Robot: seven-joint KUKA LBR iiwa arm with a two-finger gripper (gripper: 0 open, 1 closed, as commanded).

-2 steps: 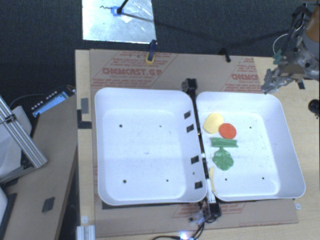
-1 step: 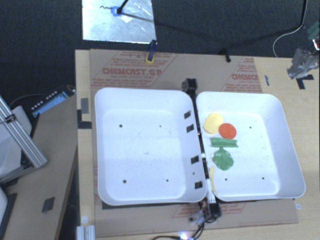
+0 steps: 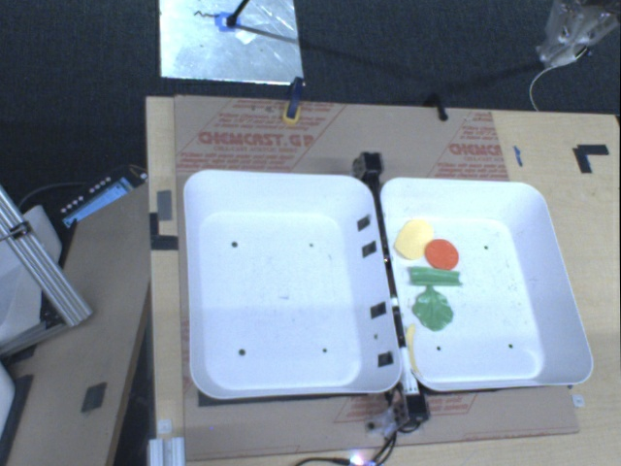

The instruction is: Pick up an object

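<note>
Nothing is picked yet: my hand (image 3: 574, 29) hangs far above the right bin (image 3: 543, 260), its grip state unclear, while the orange disc (image 3: 442, 253) lies untouched.

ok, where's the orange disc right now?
In the right bin, toward its left side near the divider: the orange disc touches the yellow piece on its left and sits just above the green strip.
</note>
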